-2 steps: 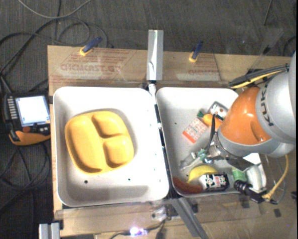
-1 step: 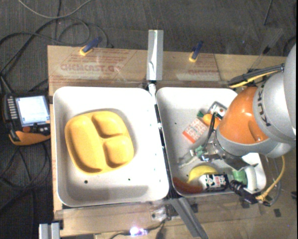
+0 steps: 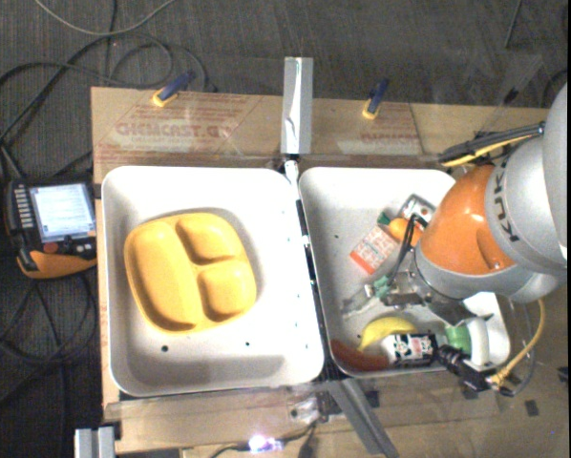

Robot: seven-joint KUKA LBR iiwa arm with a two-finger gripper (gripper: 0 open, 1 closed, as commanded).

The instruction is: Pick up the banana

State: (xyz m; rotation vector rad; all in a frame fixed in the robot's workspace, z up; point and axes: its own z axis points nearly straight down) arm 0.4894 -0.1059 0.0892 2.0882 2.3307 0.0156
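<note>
The yellow banana [image 3: 385,329] lies near the front of the right bin [image 3: 335,219], curved, with its left tip close to a red pepper. My gripper [image 3: 391,292] hangs from the orange-banded wrist just behind and above the banana, and nothing shows held in it. The grey arm body covers the bin's right part.
A dark labelled bottle [image 3: 414,348] lies right in front of the banana, with a white bottle [image 3: 478,340] to its right and a red pepper [image 3: 353,356] at the front wall. A red-and-white packet [image 3: 372,250] lies behind the gripper. The left bin [image 3: 123,351] holds a yellow divided plate [image 3: 192,270].
</note>
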